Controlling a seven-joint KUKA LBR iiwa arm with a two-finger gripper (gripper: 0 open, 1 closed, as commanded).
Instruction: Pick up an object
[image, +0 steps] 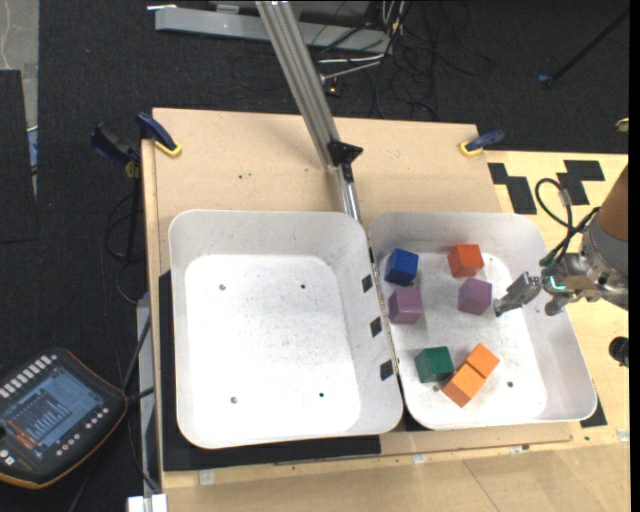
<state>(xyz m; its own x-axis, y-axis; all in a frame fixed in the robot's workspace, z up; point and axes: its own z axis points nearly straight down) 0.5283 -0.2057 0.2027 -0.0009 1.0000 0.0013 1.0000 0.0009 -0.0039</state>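
The hand (520, 293) hovers over the right bin (560, 385), just right of the purple cube (475, 295) (its fingers blur together, so I cannot tell how wide they stand). Taking that purple cube as landmark: an orange cube (465, 260) lies just above it, a blue cube (402, 266) and a second purple one (405, 305) to its left, a green cube (434, 363) and two orange blocks (472, 374) below.

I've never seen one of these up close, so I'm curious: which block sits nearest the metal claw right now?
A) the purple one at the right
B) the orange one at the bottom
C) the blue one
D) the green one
A: the gripper hangs just right of the right-hand purple block; the blue block and green block lie farther off.
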